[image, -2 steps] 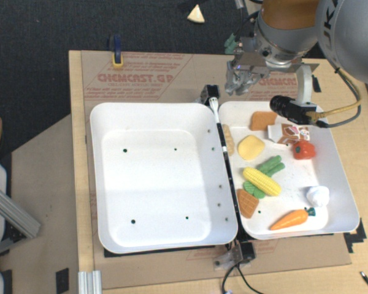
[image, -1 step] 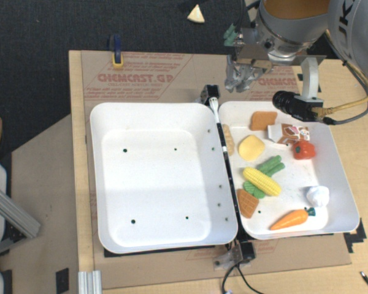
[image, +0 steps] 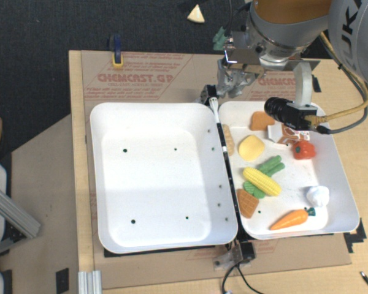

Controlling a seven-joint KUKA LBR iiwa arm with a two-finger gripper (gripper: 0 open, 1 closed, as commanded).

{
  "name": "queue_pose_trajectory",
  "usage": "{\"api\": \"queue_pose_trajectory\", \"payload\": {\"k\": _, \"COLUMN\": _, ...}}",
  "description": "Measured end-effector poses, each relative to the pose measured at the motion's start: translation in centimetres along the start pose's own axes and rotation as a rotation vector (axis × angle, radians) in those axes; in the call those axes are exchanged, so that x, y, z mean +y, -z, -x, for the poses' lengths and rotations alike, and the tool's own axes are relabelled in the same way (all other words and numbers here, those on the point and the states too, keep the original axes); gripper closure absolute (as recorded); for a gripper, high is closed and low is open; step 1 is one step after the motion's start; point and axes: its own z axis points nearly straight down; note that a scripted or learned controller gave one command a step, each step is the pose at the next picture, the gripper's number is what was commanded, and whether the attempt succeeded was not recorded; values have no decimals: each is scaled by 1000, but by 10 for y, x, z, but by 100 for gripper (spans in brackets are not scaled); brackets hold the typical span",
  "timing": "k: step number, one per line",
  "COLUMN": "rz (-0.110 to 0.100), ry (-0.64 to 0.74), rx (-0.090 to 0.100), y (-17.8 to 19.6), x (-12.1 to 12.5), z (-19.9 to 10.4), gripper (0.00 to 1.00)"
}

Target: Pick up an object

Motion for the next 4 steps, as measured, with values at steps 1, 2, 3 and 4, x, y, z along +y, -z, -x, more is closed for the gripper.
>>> {"api": "queue_pose_trajectory", "payload": {"k": 1, "rz": 1, "ry": -1, "rx": 0, "y": 35, "x": -17, "z": -20, "gripper": 100}}
{"api": "queue_pose_trajectory", "payload": {"k": 2, "rz": 0, "ry": 0, "rx": 0, "y": 81, "x": -39, "z": -59, "gripper": 100}}
{"api": "queue_pose_trajectory", "payload": {"k": 3, "rz": -9, "ry": 0, "rx": -2, "y": 74, "x": -57, "z": -87, "gripper": 100}}
{"api": "queue_pose_trajectory", "payload": {"k": 4, "rz": -4, "ry": 0, "rx": 0, "y": 85, "x": -81, "z": -114, "gripper": 100}}
